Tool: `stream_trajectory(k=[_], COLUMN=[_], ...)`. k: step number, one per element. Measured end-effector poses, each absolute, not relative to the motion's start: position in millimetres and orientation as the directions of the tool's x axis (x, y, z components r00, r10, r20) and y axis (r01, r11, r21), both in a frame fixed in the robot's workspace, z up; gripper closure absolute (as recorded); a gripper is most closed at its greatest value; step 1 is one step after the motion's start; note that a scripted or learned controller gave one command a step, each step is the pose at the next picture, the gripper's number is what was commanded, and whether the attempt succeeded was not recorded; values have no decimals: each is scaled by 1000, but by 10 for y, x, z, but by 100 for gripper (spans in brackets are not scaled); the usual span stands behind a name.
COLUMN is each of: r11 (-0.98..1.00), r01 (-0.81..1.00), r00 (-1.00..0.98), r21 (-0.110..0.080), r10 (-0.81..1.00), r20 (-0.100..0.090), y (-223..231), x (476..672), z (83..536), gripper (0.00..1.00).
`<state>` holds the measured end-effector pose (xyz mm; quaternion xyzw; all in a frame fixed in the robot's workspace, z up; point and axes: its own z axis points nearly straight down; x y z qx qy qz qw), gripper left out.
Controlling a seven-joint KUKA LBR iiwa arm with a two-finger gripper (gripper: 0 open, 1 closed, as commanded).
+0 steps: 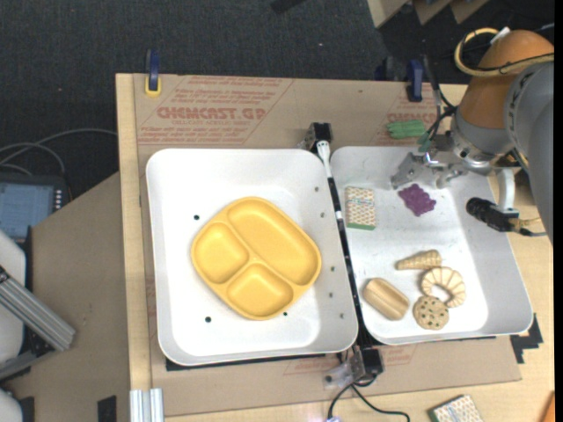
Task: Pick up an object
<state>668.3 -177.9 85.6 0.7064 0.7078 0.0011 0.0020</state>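
We are seeing purple grapes (418, 200) lying just below the gripper (420, 167); its grip state is unclear to us.

Even, bright overhead light; white bins (176, 323) near overexposed, soft shadows only under the yellow tray (255, 258). Mild overall softness, arm (506, 86) slightly blurred, dark floor underexposed

Arm (519, 86) cut by right edge
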Motion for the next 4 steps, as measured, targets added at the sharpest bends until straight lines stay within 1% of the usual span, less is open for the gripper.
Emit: stream_trajectory(k=[1,2,3,4], r11=[-1,0,0,3], r01=[1000,1000,1000,1000], r00=[1,0,0,-3], r21=[-4,2,1,3], r10=[1000,1000,1000,1000], r20=[1,-1,-1,0], y=[-1818,-1815,-1815,-1602], x=[6287,6312,6309,6679], z=[848,961,953,845], gripper=[0,100,0,0])
